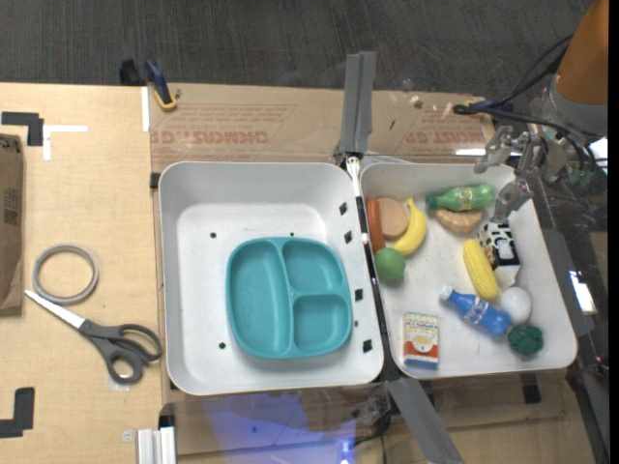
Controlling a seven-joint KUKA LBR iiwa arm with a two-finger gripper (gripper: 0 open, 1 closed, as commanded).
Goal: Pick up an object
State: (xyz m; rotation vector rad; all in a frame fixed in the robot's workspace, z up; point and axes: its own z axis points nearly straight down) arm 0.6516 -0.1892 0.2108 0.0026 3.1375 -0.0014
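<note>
The right bin [556,259] holds several toys: a yellow banana [416,228], a green bottle [462,198], a tan bread piece [457,221], a brown bun [392,217], a green lime [390,264], a corn cob [480,267], a black-and-white item [498,243], a blue bottle [476,312], a white egg [515,304], a dark green ball [526,339] and a small carton [420,340]. My gripper [505,176] hangs over the bin's far right corner, just right of the green bottle. It is open, with nothing between its fingers.
The left bin [193,211] carries a teal divided plate [288,296]. On the bench at left lie scissors [106,336] and a tape ring [65,272]. A blue clamp [160,83] sits at the cardboard's far edge. Cables run along the right side.
</note>
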